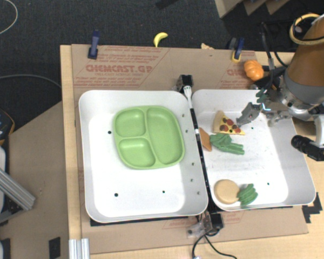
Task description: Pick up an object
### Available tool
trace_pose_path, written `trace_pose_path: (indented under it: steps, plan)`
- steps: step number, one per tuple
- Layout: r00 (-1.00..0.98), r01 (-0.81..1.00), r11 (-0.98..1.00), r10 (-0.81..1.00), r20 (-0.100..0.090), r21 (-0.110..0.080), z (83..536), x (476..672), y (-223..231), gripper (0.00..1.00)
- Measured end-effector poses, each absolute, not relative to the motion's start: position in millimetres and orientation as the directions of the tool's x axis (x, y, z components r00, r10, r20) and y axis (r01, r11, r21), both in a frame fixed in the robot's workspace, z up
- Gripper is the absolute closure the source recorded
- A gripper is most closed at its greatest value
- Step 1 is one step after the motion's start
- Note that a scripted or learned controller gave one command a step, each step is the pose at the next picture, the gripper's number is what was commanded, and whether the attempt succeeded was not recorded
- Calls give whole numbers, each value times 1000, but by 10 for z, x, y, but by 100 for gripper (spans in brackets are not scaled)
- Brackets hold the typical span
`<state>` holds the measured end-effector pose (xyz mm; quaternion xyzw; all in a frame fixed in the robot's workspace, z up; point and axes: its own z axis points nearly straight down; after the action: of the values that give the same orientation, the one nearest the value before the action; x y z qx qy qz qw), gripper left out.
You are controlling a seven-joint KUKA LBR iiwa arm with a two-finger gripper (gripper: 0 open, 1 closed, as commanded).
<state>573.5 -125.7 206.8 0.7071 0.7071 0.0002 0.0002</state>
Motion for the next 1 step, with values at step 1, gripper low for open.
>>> trace_pose_path:
  steps: [1]
  plan:
    - [-1,1000,1,1000,2,-3,811,6146,-1187,0]
